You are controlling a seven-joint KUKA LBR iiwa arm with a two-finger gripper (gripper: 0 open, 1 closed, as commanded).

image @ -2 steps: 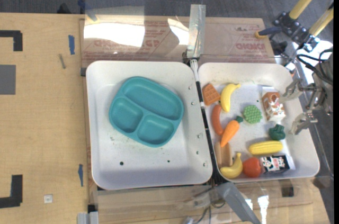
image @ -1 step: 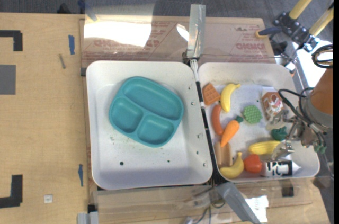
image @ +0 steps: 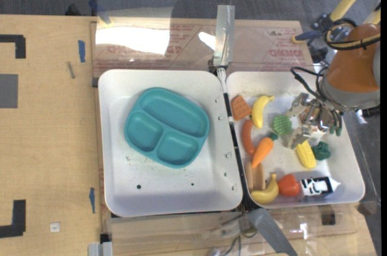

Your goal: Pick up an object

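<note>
The right bin (image: 351, 158) holds several toy foods. Along its left side lie an orange waffle piece (image: 240, 106), a yellow banana (image: 261, 109), a red sausage (image: 247, 134) and a carrot (image: 262, 150). A light green bumpy piece (image: 282, 124) sits mid-bin. Further right lie a yellow corn cob (image: 306, 154) and a dark green piece (image: 321, 150). My gripper (image: 307, 124) hangs low over the bin's right half, just above the corn and right of the light green piece. Nothing is visibly held.
A teal divided plate (image: 167, 126) lies in the left bin (image: 115, 188). At the right bin's front edge sit a second banana (image: 266, 190), a red tomato (image: 289, 185) and a black-and-white piece (image: 315, 186). The orange-banded arm (image: 354, 64) covers the bin's far right corner.
</note>
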